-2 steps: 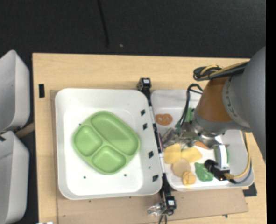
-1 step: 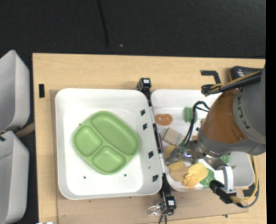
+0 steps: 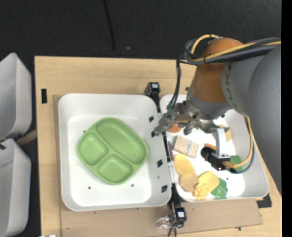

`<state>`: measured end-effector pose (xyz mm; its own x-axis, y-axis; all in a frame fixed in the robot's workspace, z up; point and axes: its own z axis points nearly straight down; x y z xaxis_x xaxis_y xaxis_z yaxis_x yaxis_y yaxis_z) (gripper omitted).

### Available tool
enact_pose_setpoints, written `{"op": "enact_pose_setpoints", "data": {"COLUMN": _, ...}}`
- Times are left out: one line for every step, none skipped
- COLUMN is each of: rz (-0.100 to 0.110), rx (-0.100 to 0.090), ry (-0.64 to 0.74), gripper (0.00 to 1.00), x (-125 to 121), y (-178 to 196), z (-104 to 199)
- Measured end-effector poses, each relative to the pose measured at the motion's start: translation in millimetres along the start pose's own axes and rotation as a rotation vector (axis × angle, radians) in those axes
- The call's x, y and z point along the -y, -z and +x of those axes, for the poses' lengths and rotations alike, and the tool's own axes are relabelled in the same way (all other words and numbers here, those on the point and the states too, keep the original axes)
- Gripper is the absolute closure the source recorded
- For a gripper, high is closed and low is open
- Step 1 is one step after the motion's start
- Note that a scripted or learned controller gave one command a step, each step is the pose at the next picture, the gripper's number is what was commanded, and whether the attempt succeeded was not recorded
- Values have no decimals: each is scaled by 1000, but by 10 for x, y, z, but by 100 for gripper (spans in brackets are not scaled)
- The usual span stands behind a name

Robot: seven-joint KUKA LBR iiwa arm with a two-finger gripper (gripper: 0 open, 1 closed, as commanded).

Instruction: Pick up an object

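**Claw low over a crowded bin, and trouble close on every side**

We see the claw [image 3: 178, 124] down at the near-left corner of the right bin [image 3: 257, 181], hard by the wall it shares with the left bin [image 3: 69, 191]. Whether it is open or closed we cannot tell; the wrist hides it. Just below the claw lies a checkered pad [image 3: 185, 145], then a yellow toy [image 3: 184, 166] and a green piece [image 3: 220, 189]; a small orange item [image 3: 174, 129] sits right at it. We judge the risks as clipping the wall or nudging neighbours together. Across the wall, the green divided plate [image 3: 112, 150] lies well apart.
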<state>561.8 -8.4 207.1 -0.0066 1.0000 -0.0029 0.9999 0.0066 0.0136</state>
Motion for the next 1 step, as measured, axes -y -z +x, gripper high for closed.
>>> {"op": "enact_pose_setpoints", "data": {"rz": 14, "rx": -1, "ry": 1, "gripper": 100, "x": 40, "y": 34, "z": -35}}
